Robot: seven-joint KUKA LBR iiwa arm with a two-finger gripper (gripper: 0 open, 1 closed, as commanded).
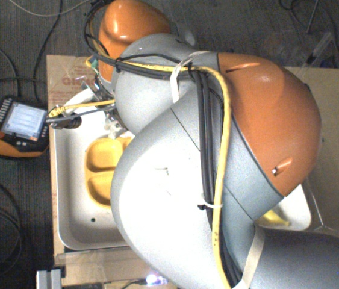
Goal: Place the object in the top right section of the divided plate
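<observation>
A yellow divided plate lies in the left white bin; two of its sections show, and the rest is under the arm. The grey and orange arm reaches across from the right and covers most of both bins. The wrist end with my gripper sits at the far edge of the plate, mostly hidden by the arm's body. I cannot tell whether anything is held. A small yellow piece peeks out from under the arm in the right bin.
A teach pendant lies on the dark floor left of the bench, among loose cables. A yellow cable with a black end stretches over the left bin's far corner. Brown bench board shows behind the bin.
</observation>
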